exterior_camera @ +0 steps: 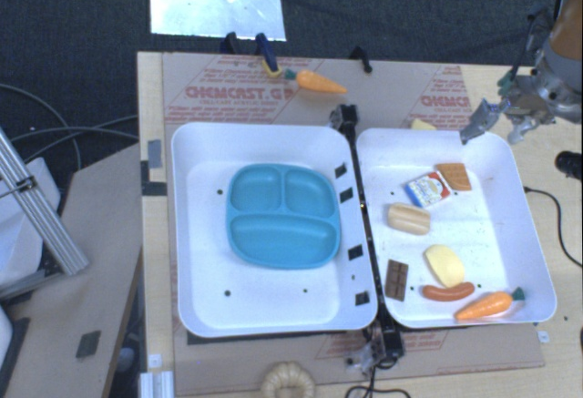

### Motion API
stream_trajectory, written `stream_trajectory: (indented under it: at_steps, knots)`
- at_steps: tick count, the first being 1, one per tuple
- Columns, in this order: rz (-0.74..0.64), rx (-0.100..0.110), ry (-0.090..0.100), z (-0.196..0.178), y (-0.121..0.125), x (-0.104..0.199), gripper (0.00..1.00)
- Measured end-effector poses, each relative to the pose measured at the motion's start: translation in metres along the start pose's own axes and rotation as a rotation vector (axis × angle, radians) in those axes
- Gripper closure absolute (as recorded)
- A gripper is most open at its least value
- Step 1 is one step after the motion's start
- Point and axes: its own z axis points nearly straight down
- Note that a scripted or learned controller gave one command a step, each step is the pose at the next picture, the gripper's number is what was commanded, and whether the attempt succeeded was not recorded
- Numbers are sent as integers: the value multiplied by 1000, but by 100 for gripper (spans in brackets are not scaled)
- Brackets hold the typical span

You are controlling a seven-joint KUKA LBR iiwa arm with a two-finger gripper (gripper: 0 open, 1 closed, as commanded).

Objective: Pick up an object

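Note:
My gripper hovers over the far right corner of the right bin, open, with nothing between its fingers. In that bin lie a small blue and white carton, a brown waffle cracker, a bread roll, a yellow lump, a chocolate piece, a sausage and a carrot. The carton and cracker are the closest to the gripper, a little to its front left.
The left bin holds a blue divided plate. A second carrot lies on the cardboard behind the bins. A small yellow piece sits just beyond the right bin's rim. A ring-shaped pastry rests at the front edge.

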Motion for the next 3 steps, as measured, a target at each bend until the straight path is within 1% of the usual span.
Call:
stream_trajectory:
  at_steps: [1, 2, 3]
  knots:
    - [-3, -12, -2, -8, 2, 1, 0]
    - [-1, -10, -2, 34, -3, 1, 0]
    - [-1, -9, -2, 89, -11, 4, 0]
